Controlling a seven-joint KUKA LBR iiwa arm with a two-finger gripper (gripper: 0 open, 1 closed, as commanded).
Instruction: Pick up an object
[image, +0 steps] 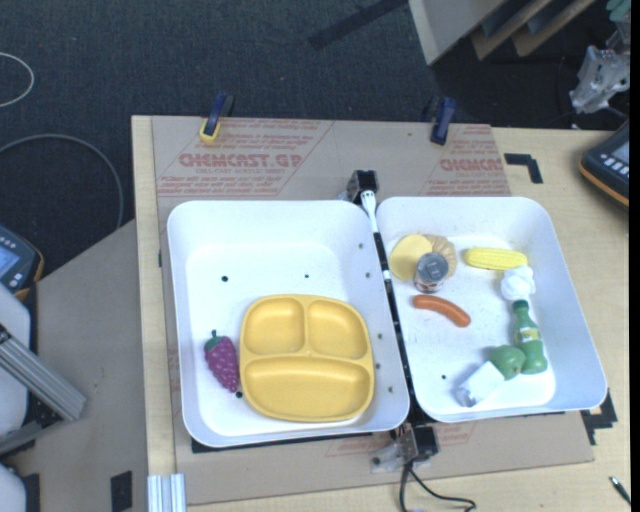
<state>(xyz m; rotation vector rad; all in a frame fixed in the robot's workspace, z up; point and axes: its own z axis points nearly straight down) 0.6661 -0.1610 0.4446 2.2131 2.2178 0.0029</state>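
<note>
At the upper right edge of the frame hangs what looks like the pale grey gripper (598, 78) (too small to read), well apart from both bins. The left white bin (200, 250) holds a yellow divided plastic plate (305, 357) and purple toy grapes (222, 362). The right white bin (560, 300) holds a yellow toy corn cob (497, 259), an orange toy sausage (441, 310) and a green bottle (525, 335).

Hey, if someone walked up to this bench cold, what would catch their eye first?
Probably the big yellow divided plate in the left bin, with a purple bunch of toy grapes just off its left edge. Next, the cluster of small toy foods in the right bin: a corn cob, a sausage and a green bottle.
</note>
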